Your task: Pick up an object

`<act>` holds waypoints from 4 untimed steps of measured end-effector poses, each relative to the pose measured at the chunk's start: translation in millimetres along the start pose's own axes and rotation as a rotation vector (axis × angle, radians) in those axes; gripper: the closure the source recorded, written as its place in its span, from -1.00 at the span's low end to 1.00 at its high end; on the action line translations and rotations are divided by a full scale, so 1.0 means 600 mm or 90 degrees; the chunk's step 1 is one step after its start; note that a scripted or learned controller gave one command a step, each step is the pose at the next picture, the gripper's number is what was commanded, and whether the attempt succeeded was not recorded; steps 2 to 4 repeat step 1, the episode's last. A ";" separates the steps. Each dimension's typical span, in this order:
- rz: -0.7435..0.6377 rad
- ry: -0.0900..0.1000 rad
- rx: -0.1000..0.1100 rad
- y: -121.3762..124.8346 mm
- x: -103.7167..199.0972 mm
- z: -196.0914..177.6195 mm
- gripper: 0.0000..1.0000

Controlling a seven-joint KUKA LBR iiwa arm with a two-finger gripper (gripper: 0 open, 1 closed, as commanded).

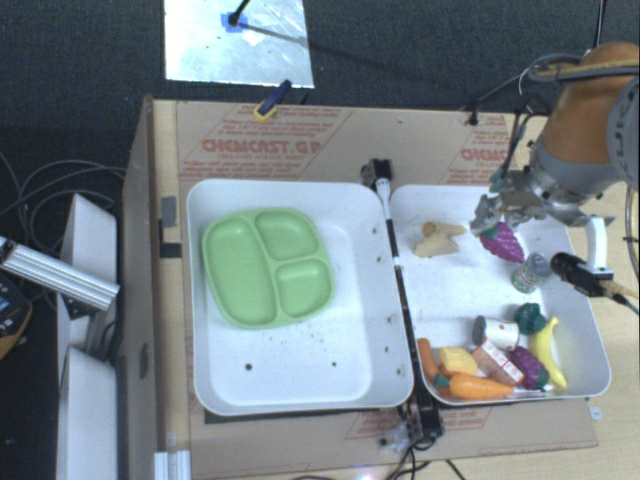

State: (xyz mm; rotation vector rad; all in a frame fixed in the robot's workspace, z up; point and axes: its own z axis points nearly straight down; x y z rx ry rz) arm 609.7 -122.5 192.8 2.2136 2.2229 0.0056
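gripper hangs over the far side of the right bin, and a purple toy sits right under it, seemingly between the fingers; i read it as clamped on that toy, though the slant of the view leaves some doubt whether it is lifted or resting on the bin floor. it looks like a small plastic play-food piece, perhaps a purple vegetable with a green tip, so i judge it light, stiff and hollow, with a smooth, ribbed skin that could slip out of a narrow pinch. a hold across its thick middle seems safest; the tapered end would likely squirt free. a pale beige piece lies just beside it, toward the divider. more toys, among them a banana and a carrot, are heaped in the near corner. the left bin bears a green divided plate.
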 end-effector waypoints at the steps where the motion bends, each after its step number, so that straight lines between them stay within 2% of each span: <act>1: 0.000 0.001 0.003 -0.030 0.106 0.014 1.00; 4: 0.000 0.001 0.003 -0.030 0.106 0.014 1.00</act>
